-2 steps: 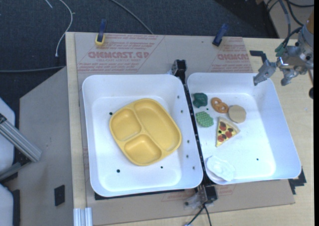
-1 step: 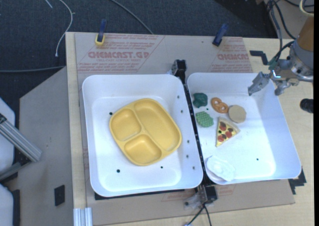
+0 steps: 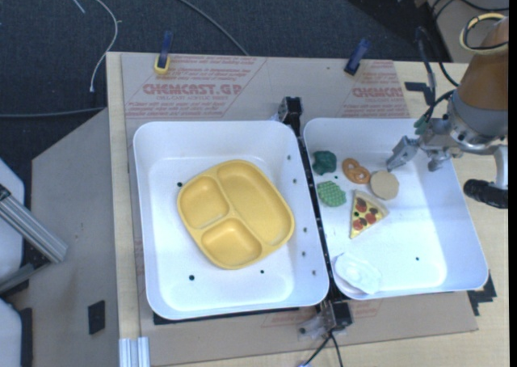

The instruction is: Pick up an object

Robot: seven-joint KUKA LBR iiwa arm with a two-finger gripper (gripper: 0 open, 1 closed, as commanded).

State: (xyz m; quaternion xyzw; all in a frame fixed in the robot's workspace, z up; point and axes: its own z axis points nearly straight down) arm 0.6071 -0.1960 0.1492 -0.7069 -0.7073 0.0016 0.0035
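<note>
Now the grey arm with its orange band reaches in over the right-hand shallow white bin [image 3: 452, 252], and its two-finger gripper [image 3: 418, 155] hangs above that bin's far right part. Both grey fingers [image 3: 401, 153] stand spread apart with nothing between them. Just below the nearer fingertip lies a round tan disc-shaped toy [image 3: 384, 186], pale beige with a smooth flat top, apart from the gripper. Beside the disc, toward the bin's left wall, sits a brown pretzel-shaped toy [image 3: 355, 170], and beyond it a dark green lumpy toy [image 3: 324, 162]. Nearer the camera from the disc rests a triangular toy pizza slice [image 3: 365, 214], yellow with red spots. A light green round textured toy [image 3: 330, 193] lies left of the slice. A white crumpled object [image 3: 357, 273] fills the bin's near left corner. The left-hand shallow white bin [image 3: 161, 276] holds a yellow plastic three-compartment tray [image 3: 234, 213].
</note>
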